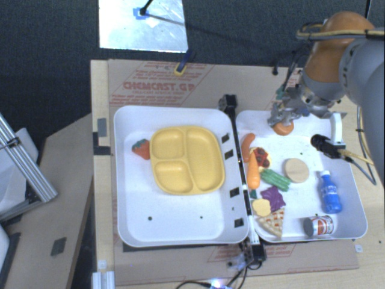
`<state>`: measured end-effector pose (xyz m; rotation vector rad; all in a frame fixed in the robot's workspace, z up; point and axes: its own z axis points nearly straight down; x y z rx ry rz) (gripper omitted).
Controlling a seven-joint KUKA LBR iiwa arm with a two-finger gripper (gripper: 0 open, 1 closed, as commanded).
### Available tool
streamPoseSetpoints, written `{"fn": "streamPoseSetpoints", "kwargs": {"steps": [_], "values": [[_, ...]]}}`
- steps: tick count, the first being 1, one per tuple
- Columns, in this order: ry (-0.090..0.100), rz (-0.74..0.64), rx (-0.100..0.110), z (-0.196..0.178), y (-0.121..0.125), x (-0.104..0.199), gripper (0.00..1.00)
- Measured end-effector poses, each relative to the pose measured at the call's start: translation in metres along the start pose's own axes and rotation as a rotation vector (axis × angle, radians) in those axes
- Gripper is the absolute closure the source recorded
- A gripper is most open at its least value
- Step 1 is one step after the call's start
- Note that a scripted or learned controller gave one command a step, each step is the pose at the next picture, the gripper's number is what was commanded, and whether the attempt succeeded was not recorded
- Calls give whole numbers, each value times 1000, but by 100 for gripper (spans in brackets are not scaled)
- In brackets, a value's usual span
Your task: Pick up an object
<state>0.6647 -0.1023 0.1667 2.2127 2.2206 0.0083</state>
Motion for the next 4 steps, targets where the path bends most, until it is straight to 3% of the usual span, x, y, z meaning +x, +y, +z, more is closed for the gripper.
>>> {"fn": "streamPoseSetpoints", "kwargs": {"steps": [1,2,3,4], "values": [[0,-1,0,-55,2,0,100],[2,-3,8,-65,-31,33,100],[2,-3,9,-49,-45,54,100],[1,-3,6,-49,-36,52,100]]}}
